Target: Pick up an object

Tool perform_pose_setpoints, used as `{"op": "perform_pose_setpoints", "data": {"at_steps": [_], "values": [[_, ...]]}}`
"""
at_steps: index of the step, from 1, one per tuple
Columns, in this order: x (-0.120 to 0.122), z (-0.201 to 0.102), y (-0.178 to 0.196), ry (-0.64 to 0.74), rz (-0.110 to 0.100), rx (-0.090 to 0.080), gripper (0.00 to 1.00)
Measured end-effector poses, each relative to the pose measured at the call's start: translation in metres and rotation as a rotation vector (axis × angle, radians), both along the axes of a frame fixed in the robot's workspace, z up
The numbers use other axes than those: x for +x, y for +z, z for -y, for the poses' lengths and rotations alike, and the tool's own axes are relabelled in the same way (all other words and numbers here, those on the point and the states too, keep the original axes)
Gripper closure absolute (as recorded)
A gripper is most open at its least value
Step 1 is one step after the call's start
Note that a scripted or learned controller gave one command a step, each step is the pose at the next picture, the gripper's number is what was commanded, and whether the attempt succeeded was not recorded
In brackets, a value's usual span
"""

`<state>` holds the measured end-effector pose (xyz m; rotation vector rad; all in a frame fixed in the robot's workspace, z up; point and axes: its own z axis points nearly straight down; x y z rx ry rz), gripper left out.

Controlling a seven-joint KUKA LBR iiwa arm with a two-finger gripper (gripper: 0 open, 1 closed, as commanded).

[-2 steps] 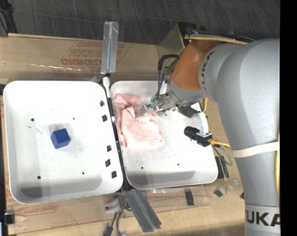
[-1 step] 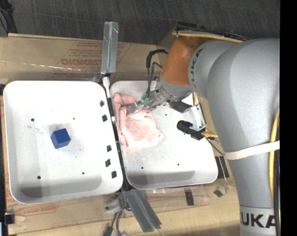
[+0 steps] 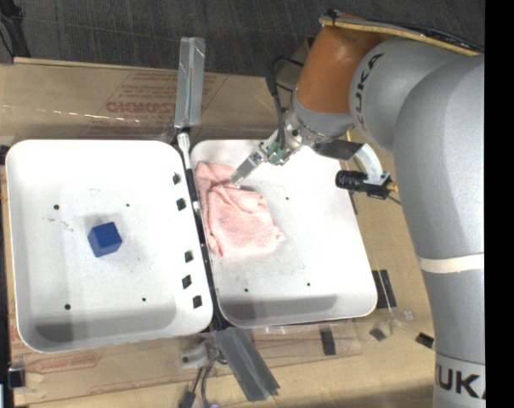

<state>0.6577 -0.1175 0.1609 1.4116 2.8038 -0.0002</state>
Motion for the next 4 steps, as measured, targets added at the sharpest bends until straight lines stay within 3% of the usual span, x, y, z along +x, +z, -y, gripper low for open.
{"op": "perform_pose_setpoints", "data": {"at_steps": [1, 2, 3, 4], "values": [[-0.035, 0.041, -0.068, 0.075, -0.002, 0.001, 0.00], [-0.074, 0.043, -0.068, 0.105, -0.002, 0.001, 0.00], [-0.046, -0.021, -0.067, 0.015, -0.001, -0.002, 0.00], [-0.046, -0.022, -0.057, 0.019, -0.002, -0.001, 1.00]]}}
